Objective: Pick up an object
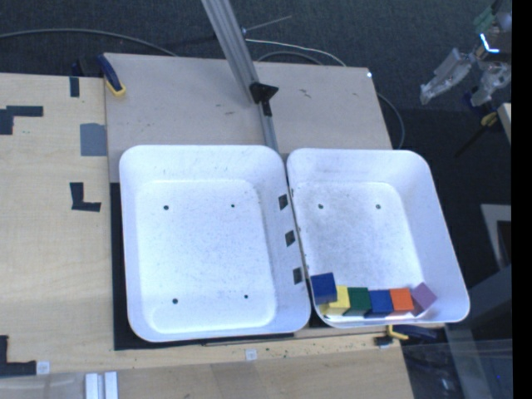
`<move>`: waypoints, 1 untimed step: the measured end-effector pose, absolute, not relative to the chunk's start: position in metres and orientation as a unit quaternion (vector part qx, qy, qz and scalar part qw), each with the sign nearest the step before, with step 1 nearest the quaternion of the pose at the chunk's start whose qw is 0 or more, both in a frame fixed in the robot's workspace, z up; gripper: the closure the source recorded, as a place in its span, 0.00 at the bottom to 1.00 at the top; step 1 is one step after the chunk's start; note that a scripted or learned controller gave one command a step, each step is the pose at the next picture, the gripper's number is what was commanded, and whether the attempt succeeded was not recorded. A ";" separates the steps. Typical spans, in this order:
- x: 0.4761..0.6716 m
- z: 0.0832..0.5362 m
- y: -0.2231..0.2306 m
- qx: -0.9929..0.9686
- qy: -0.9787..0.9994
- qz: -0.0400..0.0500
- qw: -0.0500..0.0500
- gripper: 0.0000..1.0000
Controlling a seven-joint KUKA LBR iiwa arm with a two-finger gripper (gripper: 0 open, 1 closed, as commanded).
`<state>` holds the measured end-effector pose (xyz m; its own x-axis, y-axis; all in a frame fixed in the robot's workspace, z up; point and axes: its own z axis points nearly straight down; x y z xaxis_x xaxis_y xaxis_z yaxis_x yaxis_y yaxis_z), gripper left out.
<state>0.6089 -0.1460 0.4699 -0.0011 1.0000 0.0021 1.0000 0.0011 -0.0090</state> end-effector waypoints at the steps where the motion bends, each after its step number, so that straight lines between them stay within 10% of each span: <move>1: 0.592 0.269 -0.082 -0.706 -0.708 0.003 0.004 0.00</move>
